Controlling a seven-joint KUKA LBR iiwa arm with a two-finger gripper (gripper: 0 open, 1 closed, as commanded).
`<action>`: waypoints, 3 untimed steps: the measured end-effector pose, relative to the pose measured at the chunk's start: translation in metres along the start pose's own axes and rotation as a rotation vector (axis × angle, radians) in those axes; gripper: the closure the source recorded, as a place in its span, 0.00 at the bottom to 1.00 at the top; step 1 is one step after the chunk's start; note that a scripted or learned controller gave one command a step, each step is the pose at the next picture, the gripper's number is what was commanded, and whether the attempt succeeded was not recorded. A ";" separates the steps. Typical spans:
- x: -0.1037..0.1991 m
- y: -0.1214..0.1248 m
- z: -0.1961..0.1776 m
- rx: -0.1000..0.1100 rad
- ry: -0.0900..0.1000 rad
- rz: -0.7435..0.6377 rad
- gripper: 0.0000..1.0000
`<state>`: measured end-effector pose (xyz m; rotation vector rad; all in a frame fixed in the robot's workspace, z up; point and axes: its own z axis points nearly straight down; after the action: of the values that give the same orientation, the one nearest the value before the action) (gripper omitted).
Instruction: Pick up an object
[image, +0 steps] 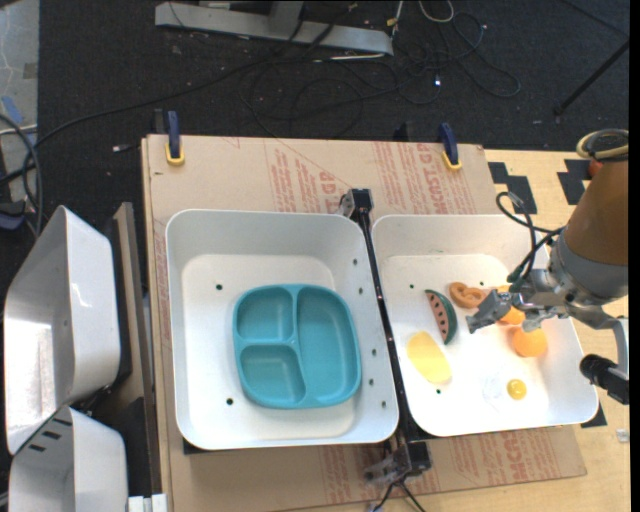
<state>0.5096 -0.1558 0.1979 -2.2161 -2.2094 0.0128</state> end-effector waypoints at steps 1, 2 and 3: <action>0.001 0.003 -0.007 -0.014 -0.003 -0.004 0.00; 0.000 0.002 0.057 -0.009 -0.001 -0.001 0.00; 0.001 0.003 0.108 -0.011 -0.002 -0.001 0.00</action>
<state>0.5107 -0.1547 0.0895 -2.2215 -2.2175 0.0024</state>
